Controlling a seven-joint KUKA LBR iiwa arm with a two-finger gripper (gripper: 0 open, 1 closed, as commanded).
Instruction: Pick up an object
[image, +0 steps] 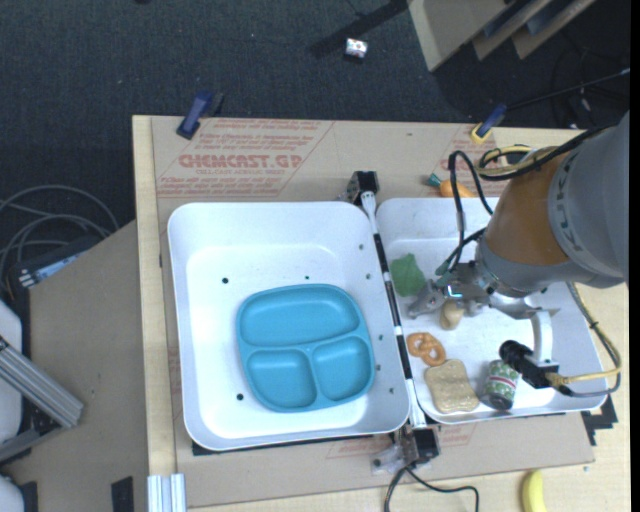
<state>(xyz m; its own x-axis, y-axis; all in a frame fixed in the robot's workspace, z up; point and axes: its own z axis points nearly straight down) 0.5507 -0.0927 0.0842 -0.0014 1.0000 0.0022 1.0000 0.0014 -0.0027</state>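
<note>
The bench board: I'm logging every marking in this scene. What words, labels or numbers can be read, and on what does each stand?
"CHEMCAST G P", in large red letters on the brown board behind the left bin.
Smaller red lines above and below it on the board: too small and blurred to read.
The label on the small can in the right bin: too blurred to read.

Two white bins sit side by side. The left bin (200, 300) has a blue tray (303, 345) with three parts lying flat in it. The arm (560, 210) reaches into the right bin (430, 215). Its gripper (445, 298) is low, between a green block (406, 274) and a small tan thing (453, 316). Near the front edge lie a pretzel (425, 348), a toast piece (452, 387) and a little can (500, 384).
</note>
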